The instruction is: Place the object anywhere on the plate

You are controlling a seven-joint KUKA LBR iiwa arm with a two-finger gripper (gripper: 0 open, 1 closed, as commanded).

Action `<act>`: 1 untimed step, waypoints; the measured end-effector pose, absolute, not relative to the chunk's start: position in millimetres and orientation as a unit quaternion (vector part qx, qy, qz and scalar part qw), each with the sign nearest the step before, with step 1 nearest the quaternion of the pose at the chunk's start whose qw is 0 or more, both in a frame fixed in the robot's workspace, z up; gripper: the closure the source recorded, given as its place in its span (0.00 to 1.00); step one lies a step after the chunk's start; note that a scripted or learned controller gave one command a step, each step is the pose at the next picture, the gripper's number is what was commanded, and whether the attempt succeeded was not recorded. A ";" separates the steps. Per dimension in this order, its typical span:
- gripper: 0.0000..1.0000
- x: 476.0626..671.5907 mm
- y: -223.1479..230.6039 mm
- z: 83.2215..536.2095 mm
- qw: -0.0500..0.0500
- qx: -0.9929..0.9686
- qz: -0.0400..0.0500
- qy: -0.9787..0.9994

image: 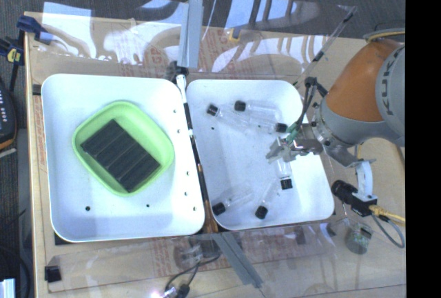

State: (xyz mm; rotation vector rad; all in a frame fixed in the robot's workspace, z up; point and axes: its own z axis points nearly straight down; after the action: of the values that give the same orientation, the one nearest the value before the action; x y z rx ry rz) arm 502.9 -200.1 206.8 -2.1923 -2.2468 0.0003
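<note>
A green plate point(90, 125) with a dark ribbed square point(118, 154) on it lies in the left bin point(58, 207). Several clear tubes with black caps lie scattered in the right bin point(231, 152): one point(256, 107) near the back, one point(234, 202) at the front, one point(284, 176) by the right side. My gripper point(286, 150) hangs low over the right side of the right bin, just above the tube by the right side. No tube shows between its tips.
A clear upright panel point(191, 31) stands behind the seam between the bins. Cables and a yellow connector point(375, 210) lie off the right bin's front right corner. The arm's orange band point(362, 86) looms over the right edge.
</note>
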 end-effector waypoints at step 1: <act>1.00 501.5 -119.7 222.3 0.003 -0.663 0.001 -0.748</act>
State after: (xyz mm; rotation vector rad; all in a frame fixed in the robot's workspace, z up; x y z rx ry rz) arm 501.5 -119.7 222.3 -2.0806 -2.3466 0.0032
